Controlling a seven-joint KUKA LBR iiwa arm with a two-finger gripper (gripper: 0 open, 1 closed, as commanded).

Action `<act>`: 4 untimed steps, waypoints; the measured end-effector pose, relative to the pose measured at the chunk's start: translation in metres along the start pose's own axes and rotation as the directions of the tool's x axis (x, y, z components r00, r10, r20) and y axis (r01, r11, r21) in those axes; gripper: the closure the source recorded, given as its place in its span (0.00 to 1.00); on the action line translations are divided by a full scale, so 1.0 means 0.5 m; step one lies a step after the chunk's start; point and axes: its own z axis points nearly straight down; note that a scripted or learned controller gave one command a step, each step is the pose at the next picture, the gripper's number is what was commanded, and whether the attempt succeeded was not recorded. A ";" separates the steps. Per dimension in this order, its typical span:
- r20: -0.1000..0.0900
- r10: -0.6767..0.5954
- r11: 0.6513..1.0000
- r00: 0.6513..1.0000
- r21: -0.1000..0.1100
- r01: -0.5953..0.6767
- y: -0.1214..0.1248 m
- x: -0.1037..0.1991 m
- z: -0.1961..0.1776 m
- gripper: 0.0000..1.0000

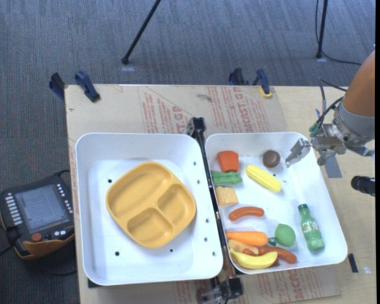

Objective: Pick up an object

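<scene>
The gripper (pixel 302 149) is seen poised over the upper right corner of the right bin (pixel 326 198), its fingers spread apart and nothing held between them. A dark brown ball (pixel 271 159) is found just to its left, with a yellow corn cob (pixel 263 178) below that. A green bottle (pixel 310 227), two sausages and a banana (pixel 253 259) are scattered lower down. A yellow divided plate (pixel 151 204) is set in the left bin (pixel 88 170).
</scene>
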 end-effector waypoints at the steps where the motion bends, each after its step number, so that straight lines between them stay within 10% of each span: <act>1: -0.001 0.292 0.957 0.957 0.004 -0.292 -0.124 0.067 0.203 0.00; 2: 0.001 0.761 0.649 0.649 0.001 -0.761 0.000 0.129 0.216 0.00; 3: 0.007 0.755 0.655 0.655 0.010 -0.755 -0.002 0.132 0.204 1.00; 4: 0.002 0.568 0.823 0.823 0.000 -0.568 -0.046 0.277 0.016 1.00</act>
